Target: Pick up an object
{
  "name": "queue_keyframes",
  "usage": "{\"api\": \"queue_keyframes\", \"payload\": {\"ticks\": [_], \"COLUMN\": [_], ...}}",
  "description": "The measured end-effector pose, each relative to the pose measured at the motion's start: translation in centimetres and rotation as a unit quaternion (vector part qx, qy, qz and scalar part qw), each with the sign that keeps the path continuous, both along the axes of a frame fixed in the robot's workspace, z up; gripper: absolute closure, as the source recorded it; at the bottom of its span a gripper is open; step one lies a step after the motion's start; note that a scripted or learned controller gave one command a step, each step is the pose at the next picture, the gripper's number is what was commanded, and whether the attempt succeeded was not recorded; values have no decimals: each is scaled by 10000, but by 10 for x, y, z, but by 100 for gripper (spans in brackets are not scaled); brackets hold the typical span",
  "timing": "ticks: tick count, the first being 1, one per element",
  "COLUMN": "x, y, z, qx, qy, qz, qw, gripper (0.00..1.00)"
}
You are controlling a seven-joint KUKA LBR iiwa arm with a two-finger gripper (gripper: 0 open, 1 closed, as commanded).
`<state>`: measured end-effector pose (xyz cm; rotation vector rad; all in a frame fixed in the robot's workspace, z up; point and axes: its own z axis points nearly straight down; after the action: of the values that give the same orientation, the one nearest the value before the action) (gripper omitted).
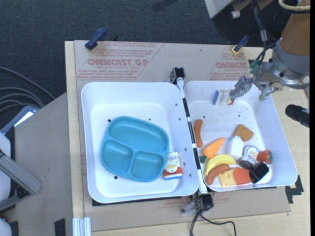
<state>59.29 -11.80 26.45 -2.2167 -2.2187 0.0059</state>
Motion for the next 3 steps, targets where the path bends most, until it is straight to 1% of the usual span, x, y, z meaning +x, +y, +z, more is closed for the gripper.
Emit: {"api": "queue_keyframes", "payload": {"ticks": [1, 2, 3], "x": [29, 29, 29], "y": [-11, -11, -11], "z": [-183, -176, -176], "qx": [-1, -1, -1], "qy": [-14, 3, 5], "qz": [-4, -6, -5], "qw": [10000, 10000, 10000], "gripper": [0, 100, 0]}}
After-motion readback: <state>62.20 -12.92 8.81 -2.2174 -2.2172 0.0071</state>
